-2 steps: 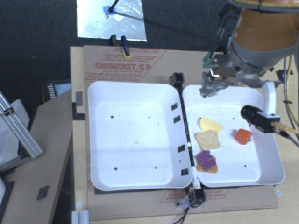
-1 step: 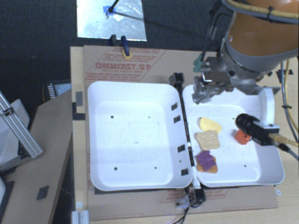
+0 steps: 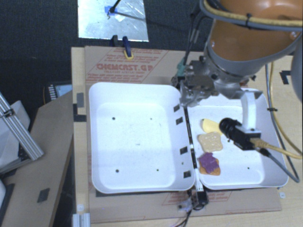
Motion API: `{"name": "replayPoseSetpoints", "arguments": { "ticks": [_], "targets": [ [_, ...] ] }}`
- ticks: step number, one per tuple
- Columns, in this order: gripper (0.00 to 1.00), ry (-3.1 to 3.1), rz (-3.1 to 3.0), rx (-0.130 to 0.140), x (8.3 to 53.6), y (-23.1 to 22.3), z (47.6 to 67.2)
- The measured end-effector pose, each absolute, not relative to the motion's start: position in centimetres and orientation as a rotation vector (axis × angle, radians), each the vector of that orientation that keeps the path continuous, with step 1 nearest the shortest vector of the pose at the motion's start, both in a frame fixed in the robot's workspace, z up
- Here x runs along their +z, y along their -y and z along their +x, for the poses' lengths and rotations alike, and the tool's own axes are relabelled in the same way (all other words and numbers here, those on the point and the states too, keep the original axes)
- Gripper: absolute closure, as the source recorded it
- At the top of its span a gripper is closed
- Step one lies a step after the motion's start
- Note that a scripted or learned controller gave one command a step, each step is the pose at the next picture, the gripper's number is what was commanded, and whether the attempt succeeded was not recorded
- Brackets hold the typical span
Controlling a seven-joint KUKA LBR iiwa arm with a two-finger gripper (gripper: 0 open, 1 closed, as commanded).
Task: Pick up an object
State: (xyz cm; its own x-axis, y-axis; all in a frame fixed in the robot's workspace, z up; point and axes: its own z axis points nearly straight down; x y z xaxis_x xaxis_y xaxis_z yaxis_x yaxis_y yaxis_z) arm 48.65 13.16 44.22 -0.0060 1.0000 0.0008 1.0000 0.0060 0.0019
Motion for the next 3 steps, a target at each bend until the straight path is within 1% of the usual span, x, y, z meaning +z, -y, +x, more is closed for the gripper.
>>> {"name": "replayPoseSetpoints", "arguments": {
  "ticks": [1, 2, 3],
  "targets": [
    [1.00, -2.225, 2.213, 0.011, 51.6, -15.4, 48.7],
    [1.00, -2.232, 2.208, 0.008, 52.4, -15.3, 48.7],
    [1.00, -2.238, 2.202, 0.011, 53.5, -15.4, 48.7]
  ]
}}
